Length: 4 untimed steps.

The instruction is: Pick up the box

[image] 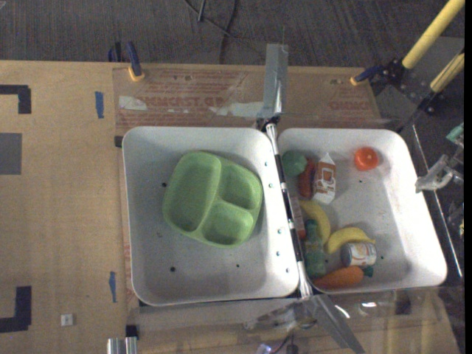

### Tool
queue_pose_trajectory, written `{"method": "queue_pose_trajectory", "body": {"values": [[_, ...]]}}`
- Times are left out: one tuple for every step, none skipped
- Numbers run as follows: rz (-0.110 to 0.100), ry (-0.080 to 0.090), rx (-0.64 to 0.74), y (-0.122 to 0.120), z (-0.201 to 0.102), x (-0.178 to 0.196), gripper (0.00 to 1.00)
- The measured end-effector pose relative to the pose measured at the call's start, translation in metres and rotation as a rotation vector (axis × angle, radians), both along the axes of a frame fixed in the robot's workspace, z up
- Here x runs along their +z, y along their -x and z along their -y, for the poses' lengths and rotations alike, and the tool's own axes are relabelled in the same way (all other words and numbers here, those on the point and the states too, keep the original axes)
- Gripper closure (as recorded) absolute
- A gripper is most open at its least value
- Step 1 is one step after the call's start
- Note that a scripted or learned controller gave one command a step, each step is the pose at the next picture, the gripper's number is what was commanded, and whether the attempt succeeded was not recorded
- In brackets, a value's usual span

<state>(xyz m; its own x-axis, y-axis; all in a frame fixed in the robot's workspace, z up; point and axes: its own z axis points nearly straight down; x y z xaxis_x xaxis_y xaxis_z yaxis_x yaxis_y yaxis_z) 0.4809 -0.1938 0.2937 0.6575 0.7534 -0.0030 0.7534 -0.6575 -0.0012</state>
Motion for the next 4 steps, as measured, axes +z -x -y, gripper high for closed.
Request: {"method": "queue_pose_trajectory", "body": {"values": [[0.002,0.0,-0.26,0.0008,0.0239,0.1274,0.0],[0.002,0.0,-0.26,0.0007,0.0238,0.1274,0.0],[0.002,0.002,-0.256,-0.0007,0.0227,0.1372,1.0],[0.001,0.002,-0.256,-0.0007,0.0225,0.1371,0.0]]}}
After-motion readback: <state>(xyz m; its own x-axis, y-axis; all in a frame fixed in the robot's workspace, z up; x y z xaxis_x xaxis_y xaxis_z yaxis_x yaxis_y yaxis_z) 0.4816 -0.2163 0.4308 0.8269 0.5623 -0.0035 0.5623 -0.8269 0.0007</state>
